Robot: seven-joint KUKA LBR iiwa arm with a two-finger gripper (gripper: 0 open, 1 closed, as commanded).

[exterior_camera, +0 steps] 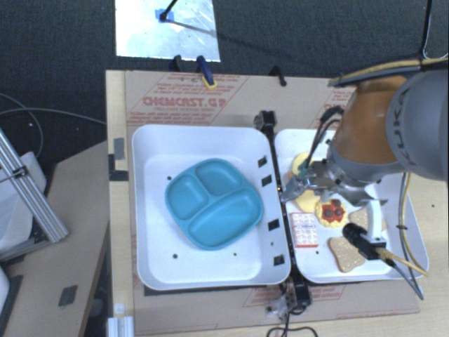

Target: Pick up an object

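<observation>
The arm [382,128] is reaching in over the right bin [421,248], and its pincer [298,187] is hanging low at the bin's left side, close to the divider between the two bins. Whether the pincer is spread or pressed together cannot be told from this angle. Small toy food pieces are lying just beside it: a yellow piece [307,201], a round piece with red topping [332,213], a toast-shaped piece [346,253], and a small printed card [304,229]. The left bin [151,188] is holding a blue divided plate [214,203]. Nothing appears lifted, so the pick seems not yet done; closing on a piece and raising it is remaining.
</observation>
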